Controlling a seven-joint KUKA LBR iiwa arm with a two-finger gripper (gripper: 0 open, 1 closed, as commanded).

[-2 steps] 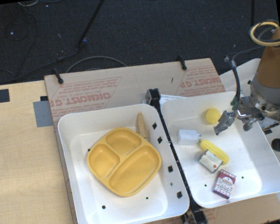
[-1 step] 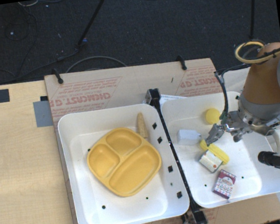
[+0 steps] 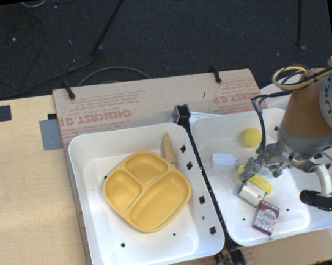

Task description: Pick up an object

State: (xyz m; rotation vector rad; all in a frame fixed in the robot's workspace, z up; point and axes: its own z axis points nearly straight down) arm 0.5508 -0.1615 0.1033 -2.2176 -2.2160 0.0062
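White plastic bins sit side by side on the bench, and we are working in the right bin [image 3: 291, 227]. The left bin [image 3: 102, 243] carries a yellow tray [image 3: 147, 190] with three hollows, and a tan stick [image 3: 168, 149] lies at its top edge.

Our arm [image 3: 314, 113] reaches in from the right, and the gripper [image 3: 253, 168] is down low among a tight cluster of things. Just below it lie a yellow piece [image 3: 260, 182] and a white block [image 3: 250, 194], touching each other. A pale blue-white item [image 3: 223, 161] lies just to its left, a yellow ball [image 3: 252, 137] sits apart toward the bin's far side, and a maroon packet [image 3: 265, 218] rests nearer the front wall.

The fingers are dark and small against the clutter, so we cannot tell whether they are apart or together, nor whether anything sits between them. The likeliest target seems to be the yellow piece or something right beside it, though that is our guess.

The risk we judge greatest is the crowding. With objects pressed together, a finger could land on top of one instead of beside it, or close on two at once and drop both on the lift. A push could also slide the block away, leaving the grasp shut on air.
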